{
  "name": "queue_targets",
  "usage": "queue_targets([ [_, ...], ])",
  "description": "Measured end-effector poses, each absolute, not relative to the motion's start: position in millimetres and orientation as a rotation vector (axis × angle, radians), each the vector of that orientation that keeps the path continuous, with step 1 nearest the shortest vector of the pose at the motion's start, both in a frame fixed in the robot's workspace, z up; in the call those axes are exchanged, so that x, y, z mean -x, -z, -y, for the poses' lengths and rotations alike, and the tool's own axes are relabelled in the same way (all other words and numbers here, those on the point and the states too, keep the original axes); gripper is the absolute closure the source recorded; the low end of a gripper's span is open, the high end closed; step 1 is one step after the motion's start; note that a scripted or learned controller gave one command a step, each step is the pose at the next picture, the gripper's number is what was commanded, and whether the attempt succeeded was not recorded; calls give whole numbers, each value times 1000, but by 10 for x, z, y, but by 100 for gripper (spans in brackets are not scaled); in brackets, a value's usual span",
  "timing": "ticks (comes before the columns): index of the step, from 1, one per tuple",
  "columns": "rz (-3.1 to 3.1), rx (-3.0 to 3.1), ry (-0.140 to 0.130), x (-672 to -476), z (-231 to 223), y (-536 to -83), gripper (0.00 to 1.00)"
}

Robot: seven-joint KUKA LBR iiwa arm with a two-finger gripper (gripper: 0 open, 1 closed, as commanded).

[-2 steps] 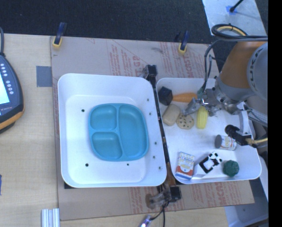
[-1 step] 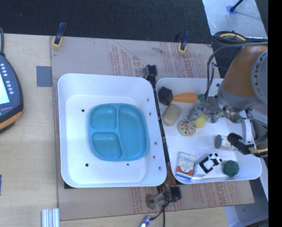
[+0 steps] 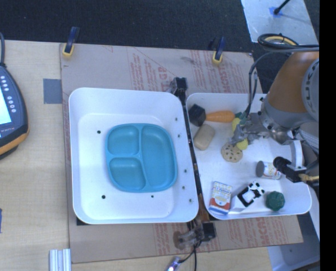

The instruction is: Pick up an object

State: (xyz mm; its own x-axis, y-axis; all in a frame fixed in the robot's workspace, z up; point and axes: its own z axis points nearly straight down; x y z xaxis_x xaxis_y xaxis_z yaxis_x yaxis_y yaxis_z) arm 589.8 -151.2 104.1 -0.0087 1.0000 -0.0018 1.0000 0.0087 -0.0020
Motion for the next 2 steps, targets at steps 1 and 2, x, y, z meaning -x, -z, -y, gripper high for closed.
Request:
queue_targets([
  [1, 2227, 2211, -7, -6240, 999, -916, 100],
  [2, 2226, 2215, 0, -6204, 326, -1930, 100],
])
